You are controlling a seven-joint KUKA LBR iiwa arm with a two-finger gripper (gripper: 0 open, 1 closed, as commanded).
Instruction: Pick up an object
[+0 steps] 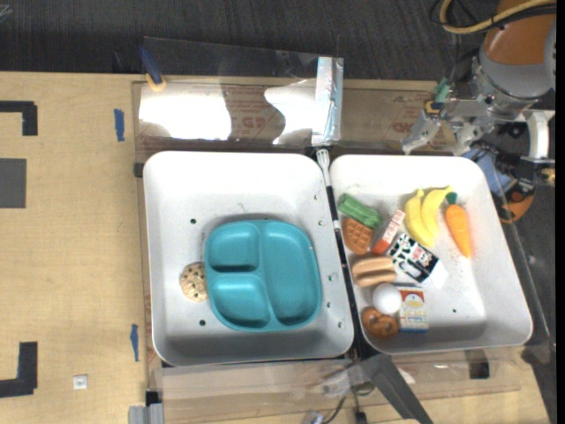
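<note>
Nothing held: the metal two-finger gripper (pixel 430 129) hangs spread and empty over the far rim of the shallow white plastic right bin (pixel 508 316).
The approach looks barely begun (my reading). Below it, nearest, lie a smooth curved yellow banana bunch (pixel 424 215) touching a tapered orange carrot (pixel 458 228); next move: descend and centre over one.

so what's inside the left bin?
The left bin holds a teal divided tray and a cookie touching the tray's left edge. All three tray compartments look bare. The bin floor under the tray is covered, so anything there can't be seen.
</note>
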